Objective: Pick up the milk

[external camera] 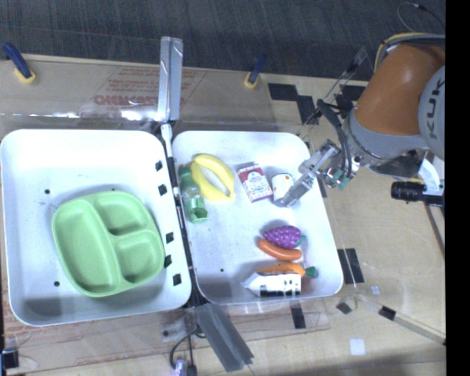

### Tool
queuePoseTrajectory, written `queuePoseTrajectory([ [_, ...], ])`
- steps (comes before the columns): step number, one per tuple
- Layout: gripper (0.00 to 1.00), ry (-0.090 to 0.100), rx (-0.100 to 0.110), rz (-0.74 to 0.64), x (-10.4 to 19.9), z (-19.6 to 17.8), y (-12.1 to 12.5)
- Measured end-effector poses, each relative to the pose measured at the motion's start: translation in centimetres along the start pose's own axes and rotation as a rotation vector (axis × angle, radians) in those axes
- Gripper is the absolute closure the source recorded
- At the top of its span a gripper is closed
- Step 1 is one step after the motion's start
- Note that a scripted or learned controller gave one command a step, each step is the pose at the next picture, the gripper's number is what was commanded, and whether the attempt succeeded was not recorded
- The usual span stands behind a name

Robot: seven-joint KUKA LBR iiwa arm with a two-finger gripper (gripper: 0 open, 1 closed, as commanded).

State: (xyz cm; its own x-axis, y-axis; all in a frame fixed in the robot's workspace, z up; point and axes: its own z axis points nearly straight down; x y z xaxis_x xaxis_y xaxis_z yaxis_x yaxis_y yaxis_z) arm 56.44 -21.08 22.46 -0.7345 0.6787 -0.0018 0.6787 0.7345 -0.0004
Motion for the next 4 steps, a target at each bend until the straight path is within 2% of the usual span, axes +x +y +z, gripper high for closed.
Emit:
queuePoseTrajectory([
  [1, 0.0, 0.002, 0.0, -0.18, 7.5, 13.1, 5.1],
  [2, 0.0, 0.001, 0.0, -0.297, 0.9, 13.1, 10.3],
  [3, 0.0, 0.0, -0.001, -0.414, 7.5, 2.4, 2.8],
  [4, 0.0, 0.002, 0.0, -0.124, 17.2, 3.3, 14.5],
])
